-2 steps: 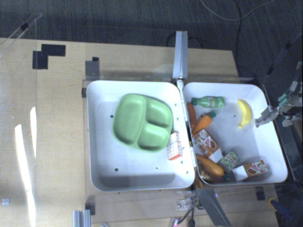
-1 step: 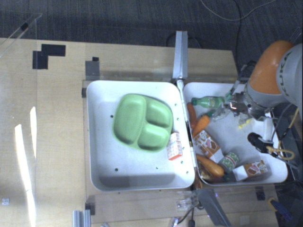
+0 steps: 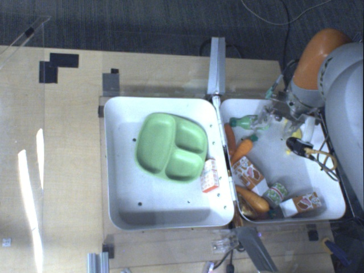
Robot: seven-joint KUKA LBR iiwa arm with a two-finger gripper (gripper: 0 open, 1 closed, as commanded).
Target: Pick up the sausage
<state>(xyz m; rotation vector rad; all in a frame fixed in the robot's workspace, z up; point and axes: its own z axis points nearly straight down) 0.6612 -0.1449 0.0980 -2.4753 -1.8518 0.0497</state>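
Sausage point(image 3: 229, 137) lies along the left wall of the right bin point(image 3: 335, 209), reddish-brown, well left of the gripper point(image 3: 277, 114). Carrot point(image 3: 242, 150) lies slantwise, touching it; green bottle point(image 3: 243, 121) sits between sausage and gripper. Gripper hovers near the bin's far edge — too blurred to read further. Left bin point(image 3: 114, 209) — green divided tray point(image 3: 171, 146), small packet point(image 3: 209, 176).

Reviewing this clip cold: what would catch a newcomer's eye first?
The green divided tray lying in the left bin stands out most. Next comes the clutter in the right bin: a carrot, a sausage along its left wall, cartons and a can. The grey arm's orange band hangs over that bin's far right corner.
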